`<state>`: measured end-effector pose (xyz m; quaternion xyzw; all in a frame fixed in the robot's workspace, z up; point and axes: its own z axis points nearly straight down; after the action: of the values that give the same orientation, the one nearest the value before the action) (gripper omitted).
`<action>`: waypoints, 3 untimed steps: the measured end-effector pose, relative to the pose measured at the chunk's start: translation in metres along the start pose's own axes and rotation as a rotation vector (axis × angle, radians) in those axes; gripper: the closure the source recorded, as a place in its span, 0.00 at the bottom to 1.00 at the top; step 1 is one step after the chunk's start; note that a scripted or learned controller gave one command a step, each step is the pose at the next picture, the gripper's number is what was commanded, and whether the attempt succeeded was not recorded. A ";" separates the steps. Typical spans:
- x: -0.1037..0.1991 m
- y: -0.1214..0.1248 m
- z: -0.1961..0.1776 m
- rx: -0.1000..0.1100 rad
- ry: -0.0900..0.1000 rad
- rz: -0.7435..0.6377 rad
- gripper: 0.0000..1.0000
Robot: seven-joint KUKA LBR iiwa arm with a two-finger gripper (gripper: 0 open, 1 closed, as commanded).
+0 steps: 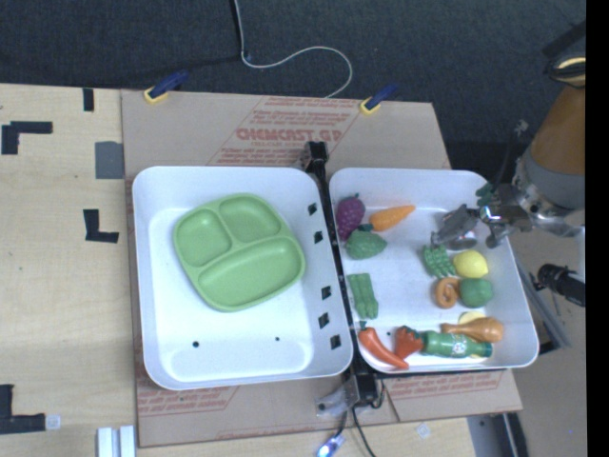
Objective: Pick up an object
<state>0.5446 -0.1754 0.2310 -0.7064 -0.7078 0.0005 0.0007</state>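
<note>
Gripper (463, 227): fingers spread apart, nothing between them, hovering above the right bin's (419, 181) upper right part
Landmark: lemon (471, 264), taken as reference for all below
Gripper vs lemon: just above and slightly left of it, tips pointing left
Candidate targets: lemon and the ridged green vegetable (438, 260) touching its left side; likely one of these, judging by how the fingers stand
Other toys: carrot (391, 217) up-left of the lemon, purple grapes (349, 213) further left, lime (477, 291) just below, green bottle (457, 347) well below
Crowding: toys packed close round the lemon, so a clean grasp looks tricky
Arm (559, 150): enters from the right of the lemon, orange band high, wrist bent down and leftward
Green divided plate (240, 249): far left of the lemon, in the left bin (162, 284)
</note>
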 end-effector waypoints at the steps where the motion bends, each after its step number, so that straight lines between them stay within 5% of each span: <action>1: 0.050 -0.024 0.153 0.003 0.000 -0.001 0.00; 2: 0.047 -0.022 0.136 -0.001 -0.001 0.000 1.00; 3: 0.109 -0.003 0.041 -0.009 0.001 -0.007 1.00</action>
<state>0.5408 -0.0666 0.1899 -0.7039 -0.7103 -0.0032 -0.0022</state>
